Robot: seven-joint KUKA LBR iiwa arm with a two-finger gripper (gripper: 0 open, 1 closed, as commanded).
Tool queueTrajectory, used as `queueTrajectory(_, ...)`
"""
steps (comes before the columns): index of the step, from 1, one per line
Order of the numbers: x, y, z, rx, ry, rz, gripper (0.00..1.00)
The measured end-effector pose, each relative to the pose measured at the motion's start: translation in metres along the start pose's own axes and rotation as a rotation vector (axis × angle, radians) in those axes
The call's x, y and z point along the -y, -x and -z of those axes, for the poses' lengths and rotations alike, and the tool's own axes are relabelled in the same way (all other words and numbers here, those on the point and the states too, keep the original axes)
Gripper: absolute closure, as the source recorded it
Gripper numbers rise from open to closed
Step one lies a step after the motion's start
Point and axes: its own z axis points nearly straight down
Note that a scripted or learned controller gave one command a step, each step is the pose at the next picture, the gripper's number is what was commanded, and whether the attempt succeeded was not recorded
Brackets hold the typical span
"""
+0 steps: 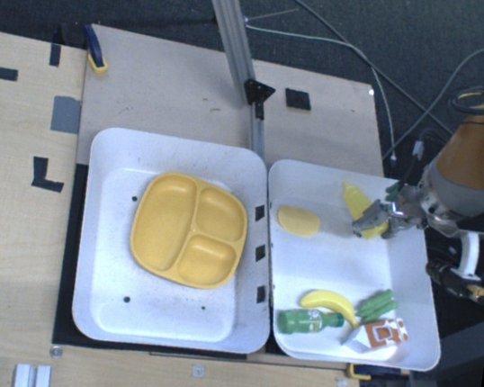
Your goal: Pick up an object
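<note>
The yellow wedge (pixel 353 197) lies in the right bin (pixel 417 298), near the far rim, with the tool (pixel 374 220) directly at its near edge. From this angle it cannot be told how the tool is set, nor whether the wedge is actually seated in it; the two appear to touch or overlap, but no grasp is confirmed. The wedge is judged to be a light, hard toy piece with smooth faces, so it is likely to slide on the bin floor if pushed from one side only. Take hold across the narrow thickness, close to the middle of the piece, and avoid the tapered tip, where the grip could squeeze it out. A pale yellow oval (pixel 298 221) sits to the left of the wedge, apart from it, near the wall shared with the left bin (pixel 98 238). At the near end of the right bin a banana (pixel 330 302), a green bottle (pixel 308 321), a green pod (pixel 378 303) and a small carton (pixel 382 334) lie crowded together, some touching, and well apart from the tool. The left bin holds a yellow divided plate (pixel 189 229). The bench (pixel 177 87) beyond the bins carries only taped marks and cables.
</note>
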Motion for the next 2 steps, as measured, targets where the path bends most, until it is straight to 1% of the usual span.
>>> queueTrajectory(2,-0.009,0.002,0.086,0.000,0.000,0.000,1.00)
